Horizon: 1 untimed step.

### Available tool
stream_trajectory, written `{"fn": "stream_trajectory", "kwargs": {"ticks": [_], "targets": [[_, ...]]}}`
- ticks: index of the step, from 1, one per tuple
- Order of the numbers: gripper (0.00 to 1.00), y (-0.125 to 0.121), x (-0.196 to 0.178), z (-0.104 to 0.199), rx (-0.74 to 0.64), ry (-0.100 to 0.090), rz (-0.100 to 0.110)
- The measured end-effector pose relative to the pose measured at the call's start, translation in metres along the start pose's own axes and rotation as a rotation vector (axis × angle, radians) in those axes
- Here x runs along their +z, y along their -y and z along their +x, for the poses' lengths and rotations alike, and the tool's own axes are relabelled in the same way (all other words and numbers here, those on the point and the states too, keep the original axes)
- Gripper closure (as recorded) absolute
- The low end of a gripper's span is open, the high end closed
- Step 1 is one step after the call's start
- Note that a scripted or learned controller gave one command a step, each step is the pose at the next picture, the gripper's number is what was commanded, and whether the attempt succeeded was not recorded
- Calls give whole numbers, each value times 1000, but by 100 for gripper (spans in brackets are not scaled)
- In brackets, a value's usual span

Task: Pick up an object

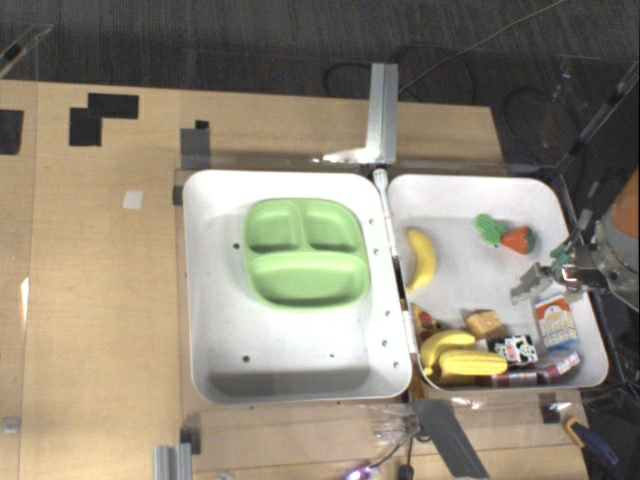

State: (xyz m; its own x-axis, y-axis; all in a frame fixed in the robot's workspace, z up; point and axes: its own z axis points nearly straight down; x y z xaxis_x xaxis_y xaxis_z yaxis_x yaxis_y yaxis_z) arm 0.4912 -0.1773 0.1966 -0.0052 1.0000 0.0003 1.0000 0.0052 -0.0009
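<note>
My gripper (541,272) hangs over the right side of the right bin (455,200), open, with nothing between its fingers. Just below it lies a small white and red carton (553,321). A toy strawberry (505,235) with green leaves sits to its upper left. One yellow banana (424,258) lies near the bin's left wall. Along the front edge are two more yellow bananas (460,356), a tan bread-like block (484,323), a small cow-patterned box (518,349) and a dark bar (540,371).
The left bin (215,298) holds a green divided plate (304,250). A metal post (384,108) stands behind the wall between the bins. The arm enters from the right edge. Cables lie on the dark floor behind the bench.
</note>
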Motion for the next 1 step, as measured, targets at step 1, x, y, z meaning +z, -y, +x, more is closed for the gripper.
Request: {"fn": "stream_trajectory", "kwargs": {"ticks": [1], "targets": [[0,-33,107,58,-143,4,-13]]}}
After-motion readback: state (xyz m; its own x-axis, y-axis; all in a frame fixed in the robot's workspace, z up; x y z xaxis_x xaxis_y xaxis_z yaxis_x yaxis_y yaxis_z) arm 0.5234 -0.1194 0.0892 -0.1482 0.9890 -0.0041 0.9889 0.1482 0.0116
